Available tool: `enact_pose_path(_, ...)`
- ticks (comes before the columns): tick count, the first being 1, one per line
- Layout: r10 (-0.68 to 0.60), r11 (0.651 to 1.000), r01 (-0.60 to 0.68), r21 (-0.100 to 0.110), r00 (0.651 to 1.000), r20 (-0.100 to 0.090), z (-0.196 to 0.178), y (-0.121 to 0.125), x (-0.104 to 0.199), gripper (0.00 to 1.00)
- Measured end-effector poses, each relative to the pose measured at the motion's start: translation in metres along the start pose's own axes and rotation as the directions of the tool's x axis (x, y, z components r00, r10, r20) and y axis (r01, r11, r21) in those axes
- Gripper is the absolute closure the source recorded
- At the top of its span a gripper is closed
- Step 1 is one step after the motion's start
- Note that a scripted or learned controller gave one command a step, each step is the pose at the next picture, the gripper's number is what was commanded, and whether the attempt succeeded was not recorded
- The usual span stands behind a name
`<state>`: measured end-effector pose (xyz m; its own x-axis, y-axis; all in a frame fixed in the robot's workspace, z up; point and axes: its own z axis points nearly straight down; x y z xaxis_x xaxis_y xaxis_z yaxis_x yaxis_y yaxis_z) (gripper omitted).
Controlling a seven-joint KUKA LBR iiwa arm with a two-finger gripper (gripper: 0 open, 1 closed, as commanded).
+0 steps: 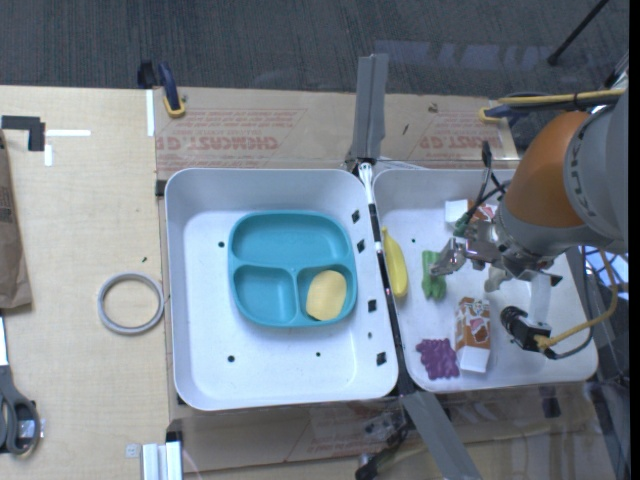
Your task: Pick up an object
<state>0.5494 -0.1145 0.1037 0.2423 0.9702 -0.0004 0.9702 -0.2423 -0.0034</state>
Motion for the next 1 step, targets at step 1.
enact_pose_path(1,-0.063,0.998,0.063,-0.013,0.998,0.0,0.0077,-0.0605,-0.043,0.0)
